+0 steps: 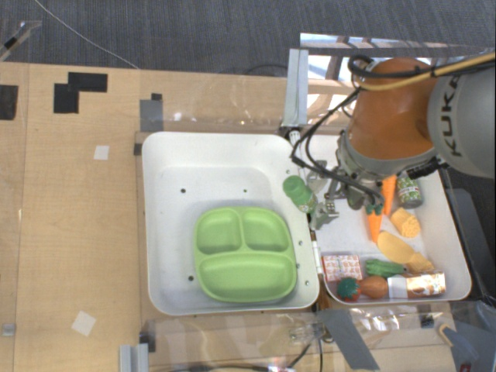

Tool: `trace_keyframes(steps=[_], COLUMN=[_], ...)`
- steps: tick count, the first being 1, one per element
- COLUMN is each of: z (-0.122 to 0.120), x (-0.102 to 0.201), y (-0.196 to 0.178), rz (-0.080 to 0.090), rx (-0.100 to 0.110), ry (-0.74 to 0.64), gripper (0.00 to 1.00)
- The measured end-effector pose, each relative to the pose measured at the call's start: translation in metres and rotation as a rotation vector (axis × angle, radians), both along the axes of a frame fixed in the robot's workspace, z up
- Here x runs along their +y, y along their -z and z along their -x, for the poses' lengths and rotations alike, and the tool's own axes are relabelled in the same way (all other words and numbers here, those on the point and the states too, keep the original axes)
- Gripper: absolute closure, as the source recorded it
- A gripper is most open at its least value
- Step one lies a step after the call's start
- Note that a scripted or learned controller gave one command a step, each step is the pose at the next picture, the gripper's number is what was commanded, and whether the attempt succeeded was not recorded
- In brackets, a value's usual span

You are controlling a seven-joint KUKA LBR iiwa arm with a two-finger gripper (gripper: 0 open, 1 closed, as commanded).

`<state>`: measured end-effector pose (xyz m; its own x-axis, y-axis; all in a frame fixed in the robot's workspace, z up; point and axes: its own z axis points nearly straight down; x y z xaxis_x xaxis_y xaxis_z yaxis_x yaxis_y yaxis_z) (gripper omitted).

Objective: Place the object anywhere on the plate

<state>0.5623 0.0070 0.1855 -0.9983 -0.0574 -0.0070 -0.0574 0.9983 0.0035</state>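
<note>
Gripper over the seam between the bins; cannot tell how its jaws are set. Small green object, smooth and rounded, long axis upper-left to lower-right, beside the gripper above the left bin's right edge. Glossy green three-compartment plate below-left. Arm reads "KUK". Carrot in right bin.
</note>
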Motion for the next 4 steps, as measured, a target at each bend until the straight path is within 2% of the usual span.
trace_keyframes(steps=[1, 2, 3, 4], z=[0.068, 0.044, 0.042, 0.048], x=[0.029, -0.006, 0.058, 0.052], y=[-0.084, -0.17, -0.08, -0.161], rz=[0.002, 0.007, 0.005, 0.01], rx=[-0.01, -0.008, -0.001, -0.009], ry=[-0.091, -0.366, -0.612, -0.891], gripper=[1.0, 1.0, 1.0, 1.0])
